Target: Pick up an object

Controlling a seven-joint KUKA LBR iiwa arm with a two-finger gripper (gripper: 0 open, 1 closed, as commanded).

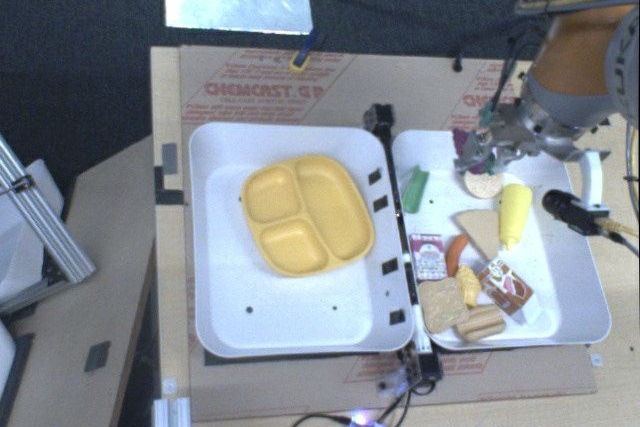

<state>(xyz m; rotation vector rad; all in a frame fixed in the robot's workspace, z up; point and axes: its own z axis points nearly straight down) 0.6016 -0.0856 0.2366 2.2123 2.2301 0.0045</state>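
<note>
Cardboard-covered bench, dark carpet beyond it, two white bins side by side. Left bin holds just a yellow divided tray. Right bin is the cluttered one: green piece at its left wall, round tan cookie at the far end, yellow bottle just right of it, pale wedge, orange sausage, small pink carton, cracker, brown packet, and a breadstick-like piece at the near edge.

Arm comes in from the right; gripper sits low over the far end of the right bin, right above the cookie. Can't tell from this angle whether it's released or clenched, and nothing visibly held.

Likely target, judging by position: the cookie, or whatever the purple bit beside the gripper belongs to.

Risks:
- Cookie is flat and thin, so a descent may scrape the bin floor and close on air.
- Bottle touches or nearly touches the cookie; a descent could knock it over.
- Bin's far wall is near, so clearance is tight.
</note>
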